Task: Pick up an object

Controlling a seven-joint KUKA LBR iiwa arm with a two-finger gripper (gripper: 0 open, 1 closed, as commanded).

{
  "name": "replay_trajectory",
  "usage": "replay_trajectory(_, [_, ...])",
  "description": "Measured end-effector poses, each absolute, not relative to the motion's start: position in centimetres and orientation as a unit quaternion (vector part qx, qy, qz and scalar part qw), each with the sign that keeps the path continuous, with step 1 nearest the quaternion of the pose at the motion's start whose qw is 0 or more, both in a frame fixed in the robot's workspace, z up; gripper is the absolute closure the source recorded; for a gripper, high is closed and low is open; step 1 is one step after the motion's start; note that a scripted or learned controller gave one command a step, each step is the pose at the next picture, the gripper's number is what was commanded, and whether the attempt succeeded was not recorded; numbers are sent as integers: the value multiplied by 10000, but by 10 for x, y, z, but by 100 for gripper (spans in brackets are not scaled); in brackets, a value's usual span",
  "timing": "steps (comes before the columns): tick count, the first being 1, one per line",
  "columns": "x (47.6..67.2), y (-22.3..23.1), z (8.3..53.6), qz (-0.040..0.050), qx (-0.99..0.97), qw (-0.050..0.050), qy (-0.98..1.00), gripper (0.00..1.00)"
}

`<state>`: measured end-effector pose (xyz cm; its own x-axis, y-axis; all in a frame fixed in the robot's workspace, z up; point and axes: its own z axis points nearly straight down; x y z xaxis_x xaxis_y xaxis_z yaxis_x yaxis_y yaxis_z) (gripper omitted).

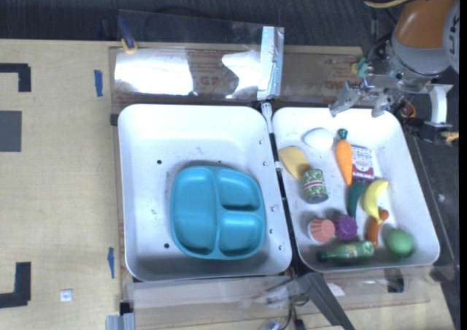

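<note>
I am watching the tool [363,100] hovering with fingers spread apart, gripping nothing, over the far rim of the right bin [419,208]. Just below, the carrot [343,159] is lying beside a white egg [318,138] and a red carton [363,161]; I am judging that crowding risks a glancing, slipping grasp
</note>
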<state>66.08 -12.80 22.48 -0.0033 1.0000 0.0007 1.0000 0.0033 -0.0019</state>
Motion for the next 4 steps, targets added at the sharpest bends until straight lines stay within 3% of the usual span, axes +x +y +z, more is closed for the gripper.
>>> replay_trajectory(1, [636,-121,105,-18,-6918,-24,-7221,0])
replay_trajectory(2, [559,-134,87,-12,-6966,-17,-7175,0])
replay_trajectory(3, [564,-138,86,-28,-7764,-18,-6303,0])
replay_trajectory(4, [565,-139,96,-36,-7768,-36,-6298,100])
